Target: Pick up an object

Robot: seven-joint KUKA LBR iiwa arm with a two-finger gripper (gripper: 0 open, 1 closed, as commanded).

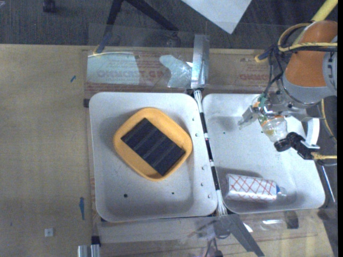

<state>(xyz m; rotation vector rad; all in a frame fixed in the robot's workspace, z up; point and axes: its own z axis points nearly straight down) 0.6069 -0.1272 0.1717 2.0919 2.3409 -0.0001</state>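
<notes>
- Two things are on offer. A yellow tray with a dark ribbed panel (153, 150) lies in the middle of the left bin (102, 111). A flat packet with a red criss-cross pattern (251, 188) lies at the near side of the right bin (316, 197).
- The tool (262, 114) hangs over the far part of the right bin, well apart from the packet and farther from the tray.
- I cannot tell whether the tool is open or closed; nothing can be seen gripped by it.
- The packet looks the handier target, being in the bin under the arm.
- To do this well, I judge the tool should travel toward the near side, centre over the packet, and line its closing direction across the packet's short side.
- The packet lies flat, so a shallow descent may slide off it; the descent needs to reach the bin floor.
- Cables, a glinting clear part and a black fitting (289, 142) clutter the wrist, so the tool's tip is hard to make out.
- The arm (311, 58) is cut off at the right edge.
</notes>
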